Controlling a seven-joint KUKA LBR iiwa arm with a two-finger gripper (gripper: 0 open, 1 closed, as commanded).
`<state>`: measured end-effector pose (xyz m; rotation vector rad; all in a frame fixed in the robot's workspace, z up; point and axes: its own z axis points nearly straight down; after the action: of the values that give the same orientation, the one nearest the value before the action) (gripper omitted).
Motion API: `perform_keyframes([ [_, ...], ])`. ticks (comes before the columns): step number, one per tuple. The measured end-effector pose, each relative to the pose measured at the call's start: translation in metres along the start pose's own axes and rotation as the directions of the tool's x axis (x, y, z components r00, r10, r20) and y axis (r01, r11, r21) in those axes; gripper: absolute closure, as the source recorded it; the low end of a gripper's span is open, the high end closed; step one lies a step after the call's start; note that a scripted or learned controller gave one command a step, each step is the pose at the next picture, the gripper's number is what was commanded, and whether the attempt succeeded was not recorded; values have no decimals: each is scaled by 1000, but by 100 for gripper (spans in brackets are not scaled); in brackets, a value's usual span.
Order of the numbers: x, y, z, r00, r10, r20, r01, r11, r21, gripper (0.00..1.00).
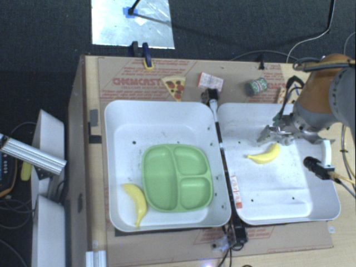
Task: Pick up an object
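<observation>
Two white bins sit side by side on the counter. Over the right bin (289, 204), the hand (273, 133) hovers, its opening unclear, just above a banana (265, 154) whose long axis slants.

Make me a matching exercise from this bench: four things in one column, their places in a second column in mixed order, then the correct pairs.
Things
1. green divided plate
2. banana beside the plate
3. pizza slice toy
4. claw

Places
A. on the cardboard behind the left bin
B. over the right bin, just above the other banana
C. middle of the left bin
D. front left corner of the left bin

Pairs: 1-C, 2-D, 3-A, 4-B
</observation>
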<state>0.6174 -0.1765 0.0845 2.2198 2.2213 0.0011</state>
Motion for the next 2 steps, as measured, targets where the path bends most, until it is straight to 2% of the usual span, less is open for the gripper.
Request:
perform_keyframes([
  [1,0,1,-11,1000,-1,1,1,1000,-4,100],
  [2,-31,37,-97,1000,-3,2,3,1000,-5,100],
])
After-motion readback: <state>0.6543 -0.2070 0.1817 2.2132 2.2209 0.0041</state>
